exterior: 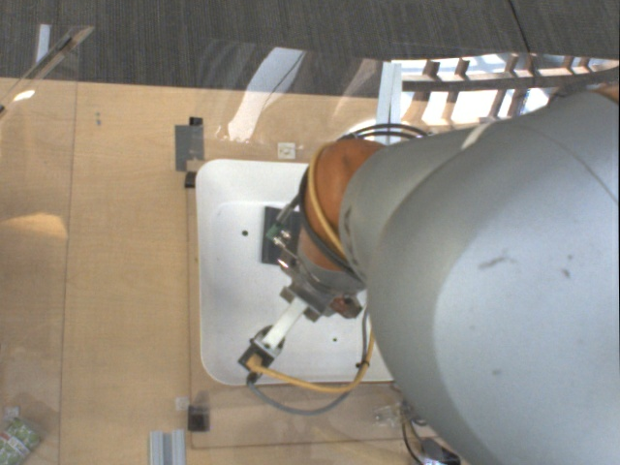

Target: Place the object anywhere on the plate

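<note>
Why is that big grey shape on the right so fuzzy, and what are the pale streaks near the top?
In the camera view, the grey arm sits close to the lens, so it looks soft and oversized; the white bin beneath is sharper. The pale streaks look like glare on a clear panel.

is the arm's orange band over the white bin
Yes, the orange band sits above the white bin, with the grey arm covering the bin's right side.
</note>
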`<move>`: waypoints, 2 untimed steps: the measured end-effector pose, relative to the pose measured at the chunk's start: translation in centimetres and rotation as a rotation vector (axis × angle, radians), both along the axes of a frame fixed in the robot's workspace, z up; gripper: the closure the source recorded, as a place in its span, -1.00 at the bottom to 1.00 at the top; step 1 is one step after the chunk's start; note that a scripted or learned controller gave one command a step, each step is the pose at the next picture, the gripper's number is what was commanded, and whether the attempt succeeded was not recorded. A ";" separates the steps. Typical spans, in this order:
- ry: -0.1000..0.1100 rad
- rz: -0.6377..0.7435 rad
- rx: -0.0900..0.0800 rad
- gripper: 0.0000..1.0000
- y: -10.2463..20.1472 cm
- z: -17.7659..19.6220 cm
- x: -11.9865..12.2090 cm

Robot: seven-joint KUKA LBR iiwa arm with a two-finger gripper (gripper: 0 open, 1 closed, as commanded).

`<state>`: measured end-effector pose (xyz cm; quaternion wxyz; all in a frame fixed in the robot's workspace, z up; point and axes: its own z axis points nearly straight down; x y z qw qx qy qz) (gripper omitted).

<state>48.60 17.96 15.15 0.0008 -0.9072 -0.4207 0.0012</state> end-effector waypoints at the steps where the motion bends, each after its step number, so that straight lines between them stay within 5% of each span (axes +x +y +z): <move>1: -0.009 -0.339 0.005 1.00 1.9 -6.1 0.4; 2: -0.014 -0.623 0.009 1.00 5.5 -6.1 0.5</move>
